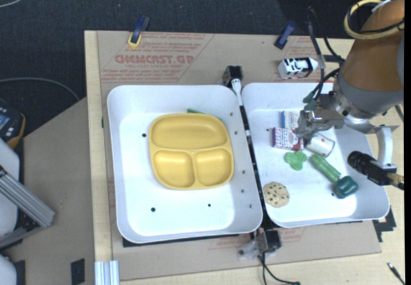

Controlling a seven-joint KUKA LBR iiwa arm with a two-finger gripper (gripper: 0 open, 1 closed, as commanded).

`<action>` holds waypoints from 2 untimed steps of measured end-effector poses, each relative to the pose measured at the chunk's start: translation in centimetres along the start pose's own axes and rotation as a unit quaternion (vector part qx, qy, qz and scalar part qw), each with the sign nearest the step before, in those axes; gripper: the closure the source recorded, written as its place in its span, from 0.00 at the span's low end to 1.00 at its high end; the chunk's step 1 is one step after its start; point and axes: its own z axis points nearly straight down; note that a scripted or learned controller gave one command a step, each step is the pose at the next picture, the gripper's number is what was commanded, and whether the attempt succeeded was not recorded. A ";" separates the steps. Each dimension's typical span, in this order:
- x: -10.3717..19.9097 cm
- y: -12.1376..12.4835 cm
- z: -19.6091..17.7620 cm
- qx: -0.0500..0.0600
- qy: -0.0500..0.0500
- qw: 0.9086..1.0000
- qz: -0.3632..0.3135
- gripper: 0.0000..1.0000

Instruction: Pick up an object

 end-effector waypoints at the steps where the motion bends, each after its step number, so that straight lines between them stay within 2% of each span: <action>1: 4.7 3.1 1.2 0.000 0.000 1.000 0.000 1.00; 2: 9.3 5.2 2.3 0.000 0.001 1.000 -0.001 1.00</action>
